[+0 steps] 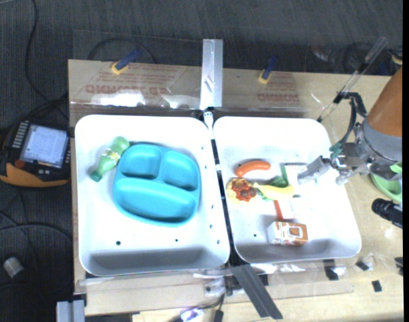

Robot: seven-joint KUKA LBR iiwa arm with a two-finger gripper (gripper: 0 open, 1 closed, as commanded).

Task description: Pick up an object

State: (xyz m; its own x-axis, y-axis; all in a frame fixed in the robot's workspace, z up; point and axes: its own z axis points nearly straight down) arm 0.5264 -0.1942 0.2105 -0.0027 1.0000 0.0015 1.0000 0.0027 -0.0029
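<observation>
White plastic forms the two shallow bins, set side by side on the table (365, 92) so one can serve as source and the other as a place to drop. The left bin (90, 247) carries a blue divided tray (157, 182) with a green bottle (108, 158) lying against its upper left corner. The right bin (325, 139) holds the loose pieces the task could take: an orange-red sausage (253, 167) near the dividing wall, a red-and-yellow flower-like toy (243, 190) just below it, a yellow-green piece (278, 189) touching that toy, and a small orange-and-white carton (287, 233) lower down, apart from the rest.

The arm (382, 123) leans in from the right, low over the right bin's upper right part, probably lining up on the cluster in the middle. The gripper (304, 174) sits just beside the yellow-green piece. Whether the fingers are spread or pressed together cannot be told from this view, and nothing is seen between them, so no object counts as held.
</observation>
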